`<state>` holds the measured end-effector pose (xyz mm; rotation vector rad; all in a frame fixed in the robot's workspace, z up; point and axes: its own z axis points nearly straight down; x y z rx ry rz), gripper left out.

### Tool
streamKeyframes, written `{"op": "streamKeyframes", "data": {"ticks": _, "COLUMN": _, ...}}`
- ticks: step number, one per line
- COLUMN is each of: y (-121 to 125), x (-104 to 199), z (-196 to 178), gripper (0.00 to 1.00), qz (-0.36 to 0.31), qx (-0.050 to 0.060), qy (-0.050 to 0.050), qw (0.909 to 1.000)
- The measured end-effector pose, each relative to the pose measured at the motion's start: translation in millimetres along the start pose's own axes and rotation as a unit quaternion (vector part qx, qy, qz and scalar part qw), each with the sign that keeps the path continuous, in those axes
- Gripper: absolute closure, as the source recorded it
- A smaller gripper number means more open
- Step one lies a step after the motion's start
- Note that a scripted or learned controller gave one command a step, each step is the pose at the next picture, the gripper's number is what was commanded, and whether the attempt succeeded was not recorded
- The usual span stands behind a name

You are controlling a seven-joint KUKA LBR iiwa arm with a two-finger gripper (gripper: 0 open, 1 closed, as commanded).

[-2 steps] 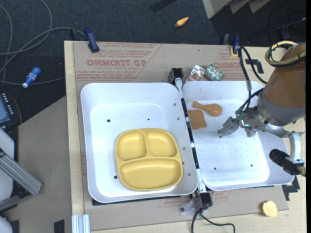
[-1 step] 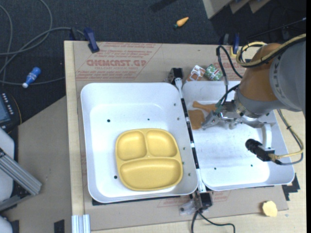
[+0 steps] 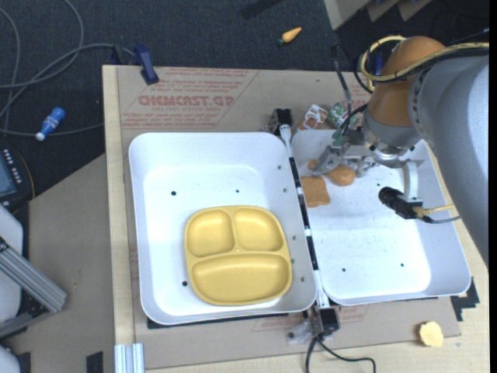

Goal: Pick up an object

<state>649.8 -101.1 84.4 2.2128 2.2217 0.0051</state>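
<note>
Reaching in from the right: grey arm [image 3: 454,123], bulky and close to the camera, with the orange band [image 3: 400,80] above the wrist. Wrist bent downward, toward the far left part of the right-hand bin. Gripper [image 3: 342,158] low over that corner, pointing down and slightly left.

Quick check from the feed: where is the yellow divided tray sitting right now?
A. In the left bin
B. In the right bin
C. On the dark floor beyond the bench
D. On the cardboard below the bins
A. The yellow divided tray lies flat inside the left bin, toward its near edge, while the right bin holds the small orange-brown pieces under the arm.
</note>
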Motion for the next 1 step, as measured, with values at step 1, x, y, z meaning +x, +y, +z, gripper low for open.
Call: {"op": "streamKeyframes", "data": {"ticks": 1, "y": -5.0, "x": -0.8, "z": -9.5, "gripper": 1.00, "qz": 0.000, "qx": 0.007, "qy": 0.000, "qw": 1.0000}}
